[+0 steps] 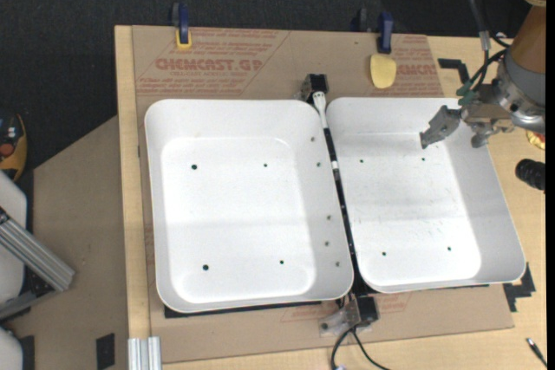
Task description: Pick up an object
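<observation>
Fingers point(436, 129) of the gripper point(457, 133) stand spread apart, one grey tip pointing down-left and the other just right of it, with bare white bin floor showing between them. They hang over the upper right corner of the right bin point(486, 186), at the right of the frame. A small pale yellow object point(382, 70) lies outside both bins on the brown board point(225, 56), just above the right bin's top rim and directly below a blue clamp point(385, 30). It sits up and left of the fingers, well apart from them. The left bin point(165, 204) lies alongside.
</observation>
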